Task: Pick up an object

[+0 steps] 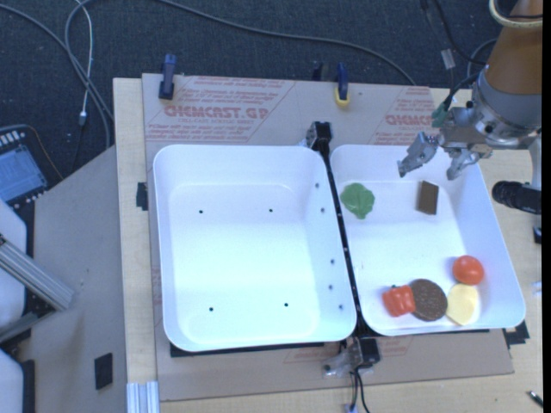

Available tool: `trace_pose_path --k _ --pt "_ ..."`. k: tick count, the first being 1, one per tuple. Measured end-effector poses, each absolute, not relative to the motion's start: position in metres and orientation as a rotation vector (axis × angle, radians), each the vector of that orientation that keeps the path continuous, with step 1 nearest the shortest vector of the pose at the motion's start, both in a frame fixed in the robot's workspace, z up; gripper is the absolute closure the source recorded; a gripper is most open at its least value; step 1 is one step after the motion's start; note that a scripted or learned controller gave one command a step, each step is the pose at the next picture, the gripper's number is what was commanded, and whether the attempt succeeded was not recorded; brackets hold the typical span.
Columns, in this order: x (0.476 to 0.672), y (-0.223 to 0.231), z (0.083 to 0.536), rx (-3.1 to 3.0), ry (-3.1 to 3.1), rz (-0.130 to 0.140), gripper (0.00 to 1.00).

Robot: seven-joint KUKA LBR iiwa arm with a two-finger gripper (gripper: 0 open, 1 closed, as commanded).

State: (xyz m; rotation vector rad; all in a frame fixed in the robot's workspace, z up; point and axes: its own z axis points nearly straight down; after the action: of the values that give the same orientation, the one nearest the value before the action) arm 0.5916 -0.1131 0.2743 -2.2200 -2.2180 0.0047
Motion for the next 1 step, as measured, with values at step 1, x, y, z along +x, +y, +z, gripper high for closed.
trace_pose_path --k 1 --pt "0.5334 -0.087 0.1601 -2.213 -2.213 0.013 0.0"
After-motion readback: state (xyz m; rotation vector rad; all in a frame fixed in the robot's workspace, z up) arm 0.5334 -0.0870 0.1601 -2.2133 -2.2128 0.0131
